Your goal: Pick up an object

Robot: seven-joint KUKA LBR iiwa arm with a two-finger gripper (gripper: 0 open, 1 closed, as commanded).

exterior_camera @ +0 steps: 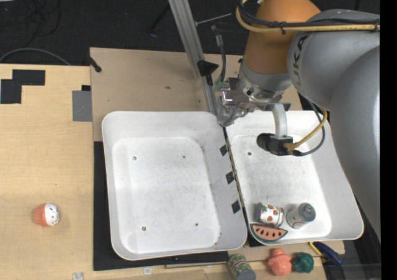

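My gripper (231,106) hangs under the orange band of the arm, over the far end of the divider between the two bins. It stands well away from the objects. In the right bin (335,226), at its near edge, lie a small red-and-white cup (271,215), a grey can (302,213) and a watermelon slice toy (270,233), close together. Nothing shows in the gripper's grasp.
The left bin (118,130) sits beside the right one. A red-and-white ball (46,215) lies on the bench at the far left. Small green (239,266), red (279,261) and dark green (303,262) toys lie in front of the bins. A metal rail (186,21) slants behind the gripper.
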